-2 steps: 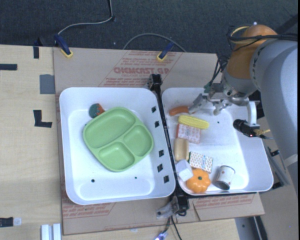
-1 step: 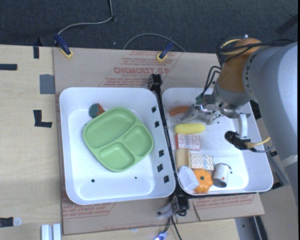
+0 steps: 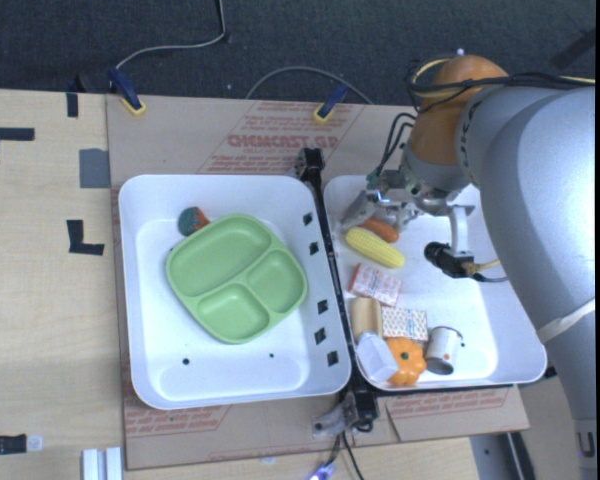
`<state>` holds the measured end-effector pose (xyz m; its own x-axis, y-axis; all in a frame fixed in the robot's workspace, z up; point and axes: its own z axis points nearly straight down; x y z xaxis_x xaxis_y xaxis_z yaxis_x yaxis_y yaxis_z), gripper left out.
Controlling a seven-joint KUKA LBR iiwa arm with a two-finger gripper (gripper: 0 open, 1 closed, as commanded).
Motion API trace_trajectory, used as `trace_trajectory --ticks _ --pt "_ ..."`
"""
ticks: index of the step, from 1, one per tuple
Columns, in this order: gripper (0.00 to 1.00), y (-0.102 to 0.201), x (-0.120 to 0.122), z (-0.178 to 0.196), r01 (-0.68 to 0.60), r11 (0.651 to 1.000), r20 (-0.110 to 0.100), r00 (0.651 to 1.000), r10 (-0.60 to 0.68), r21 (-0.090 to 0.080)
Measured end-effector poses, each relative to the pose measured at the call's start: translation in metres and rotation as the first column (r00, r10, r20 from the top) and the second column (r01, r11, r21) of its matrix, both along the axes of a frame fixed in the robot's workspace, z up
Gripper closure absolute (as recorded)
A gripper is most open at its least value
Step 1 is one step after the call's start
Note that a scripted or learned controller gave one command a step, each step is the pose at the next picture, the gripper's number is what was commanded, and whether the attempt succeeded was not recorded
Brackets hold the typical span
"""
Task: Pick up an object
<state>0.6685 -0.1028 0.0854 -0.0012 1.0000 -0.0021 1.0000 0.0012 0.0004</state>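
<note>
Gripper (image 3: 380,211) low at right bin's (image 3: 500,313) far edge
Above corn (image 3: 374,248) and carrot (image 3: 382,230); jaw state unclear

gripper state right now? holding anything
Gripper: low in the right bin, just above the orange piece and corn; open or shut cannot be told.

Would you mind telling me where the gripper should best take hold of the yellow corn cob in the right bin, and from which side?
I would grip the corn cob across its middle, coming from straight above. It lies flat and long, slanting from upper left to lower right, so fingers closing across its narrow width should seat best. An orange carrot-like piece lies close along its upper side, so fingers may need care there.
</note>
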Motion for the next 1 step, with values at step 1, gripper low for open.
trace_trajectory --ticks 1 --pt "1.00 0.0000 0.0002 0.0101 -0.002 1.000 0.000 1.000 0.002 -0.002"
